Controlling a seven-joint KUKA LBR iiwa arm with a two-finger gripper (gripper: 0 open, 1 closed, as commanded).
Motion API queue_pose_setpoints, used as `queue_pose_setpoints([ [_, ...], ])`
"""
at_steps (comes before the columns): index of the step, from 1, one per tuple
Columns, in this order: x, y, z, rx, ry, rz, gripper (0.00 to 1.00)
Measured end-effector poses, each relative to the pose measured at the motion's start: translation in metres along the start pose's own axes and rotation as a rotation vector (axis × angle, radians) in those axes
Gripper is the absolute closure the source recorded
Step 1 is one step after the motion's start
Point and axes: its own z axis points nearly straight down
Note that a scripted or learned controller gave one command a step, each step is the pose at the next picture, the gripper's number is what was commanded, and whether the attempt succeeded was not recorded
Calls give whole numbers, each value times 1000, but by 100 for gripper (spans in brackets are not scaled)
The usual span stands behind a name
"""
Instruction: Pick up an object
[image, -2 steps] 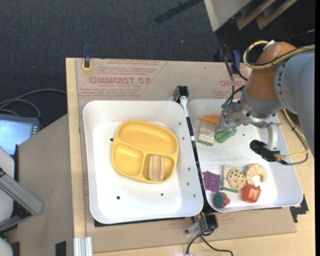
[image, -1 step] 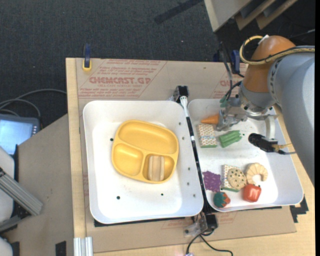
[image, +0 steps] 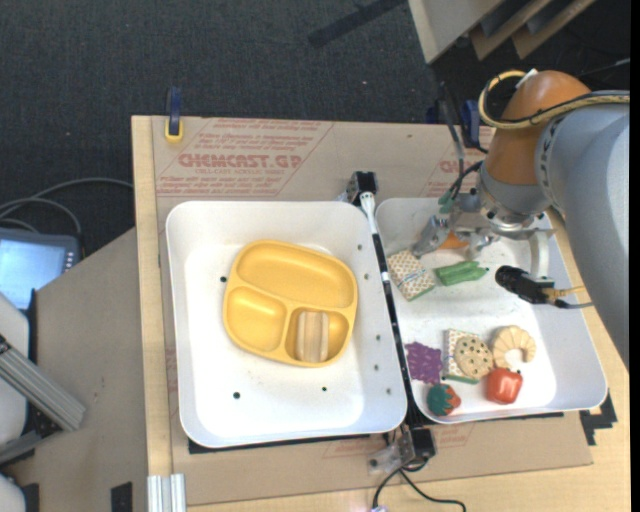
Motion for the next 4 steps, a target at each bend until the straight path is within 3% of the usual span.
queue_pose_setpoints([
  [1,-72,2,-1,-15,-6,5,0],
  [3,-46,2,-4,-12,-10,1,0],
  [4,-31,-37,-4,-26,-6,-1,0],
])
